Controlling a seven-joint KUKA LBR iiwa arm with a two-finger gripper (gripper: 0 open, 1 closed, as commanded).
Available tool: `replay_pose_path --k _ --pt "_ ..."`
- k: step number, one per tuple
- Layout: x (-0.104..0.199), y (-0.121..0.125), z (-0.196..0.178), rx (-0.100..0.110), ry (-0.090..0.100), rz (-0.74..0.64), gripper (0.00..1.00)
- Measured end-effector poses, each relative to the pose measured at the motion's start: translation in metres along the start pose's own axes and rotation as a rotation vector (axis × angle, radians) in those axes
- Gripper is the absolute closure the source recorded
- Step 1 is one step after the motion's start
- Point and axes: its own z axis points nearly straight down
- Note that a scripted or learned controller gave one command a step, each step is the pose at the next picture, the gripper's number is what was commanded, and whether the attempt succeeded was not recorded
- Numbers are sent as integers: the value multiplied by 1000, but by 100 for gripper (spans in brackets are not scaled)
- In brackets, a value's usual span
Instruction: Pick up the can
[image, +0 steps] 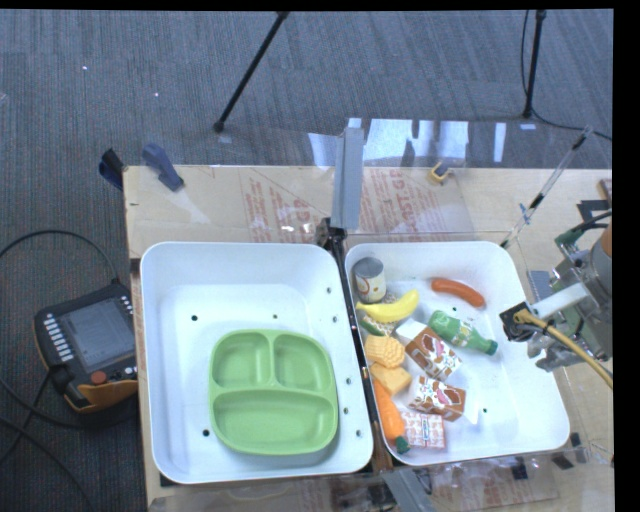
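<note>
The can (369, 279), a small tin with a pale label and a grey top, stands upright in the back left corner of the right bin (500, 262). A yellow banana (390, 307) lies just in front of it, close to its base. My gripper (553, 348) hangs over the right bin's right rim, far to the right of the can and apart from every object.
The right bin also holds a red sausage (458, 291), a green bottle (462, 333), an orange carrot (390, 412), yellow pastries (385, 352) and small cartons (437, 397). A green divided plate (272, 390) lies in the left bin (180, 270).
</note>
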Motion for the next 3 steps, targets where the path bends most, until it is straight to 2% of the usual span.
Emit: replay_pose_path --k 1,2,3 --pt "12 -44 51 1 0 56 100" --pt "45 -5 -14 -1 0 -200 100" --pt "3 22 36 0 2 -670 100"
